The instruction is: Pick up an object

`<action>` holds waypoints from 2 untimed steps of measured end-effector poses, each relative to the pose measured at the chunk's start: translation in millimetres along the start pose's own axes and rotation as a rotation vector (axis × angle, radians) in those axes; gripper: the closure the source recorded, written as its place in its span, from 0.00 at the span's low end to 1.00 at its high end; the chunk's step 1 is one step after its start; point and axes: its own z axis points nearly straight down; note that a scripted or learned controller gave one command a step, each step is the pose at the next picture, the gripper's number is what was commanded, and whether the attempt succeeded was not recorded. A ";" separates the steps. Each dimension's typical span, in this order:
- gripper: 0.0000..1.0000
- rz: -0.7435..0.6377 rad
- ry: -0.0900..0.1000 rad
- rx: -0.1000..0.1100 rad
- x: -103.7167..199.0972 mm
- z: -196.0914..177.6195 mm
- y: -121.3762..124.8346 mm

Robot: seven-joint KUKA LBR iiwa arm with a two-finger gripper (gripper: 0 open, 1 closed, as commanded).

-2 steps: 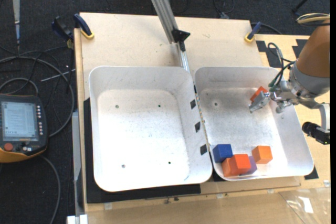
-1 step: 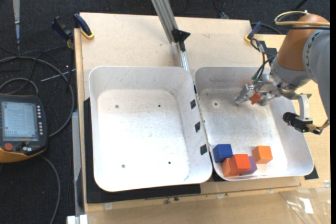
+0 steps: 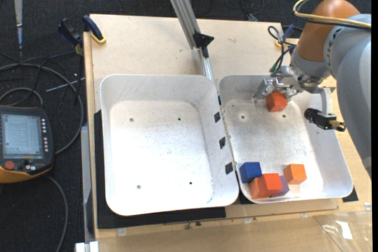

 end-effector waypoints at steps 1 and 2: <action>1.00 0.001 -0.003 0.002 -2.2 -10.1 -1.6; 1.00 -0.002 0.004 0.008 80.0 -45.4 -65.9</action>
